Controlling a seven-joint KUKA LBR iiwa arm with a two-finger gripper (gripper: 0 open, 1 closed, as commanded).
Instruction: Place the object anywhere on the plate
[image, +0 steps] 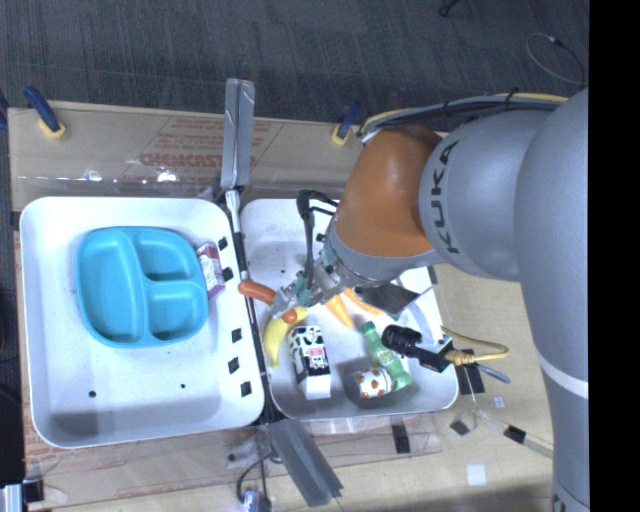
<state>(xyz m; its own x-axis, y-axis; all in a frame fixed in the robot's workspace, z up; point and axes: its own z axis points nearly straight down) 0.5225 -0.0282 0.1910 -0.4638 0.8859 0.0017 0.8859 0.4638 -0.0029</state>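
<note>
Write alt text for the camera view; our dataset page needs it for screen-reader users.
A grey KUKA arm with an orange band reaches from the right into the right bin, its gripper low over a clutter of toys: a banana, carrot, green bottle and milk carton. The left bin holds a blue divided plate.

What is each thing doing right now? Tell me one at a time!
Blue plate: lying flat in the left bin, nothing on it.
Small purple packet: leaning at the plate's right edge.
Banana: lying in the right bin.
Carrot: lying at the right bin's left rim.
Cow-patterned carton: lying beside the banana.
Green bottle: lying on its side.
Tool: low over the right bin, above the banana.
</note>
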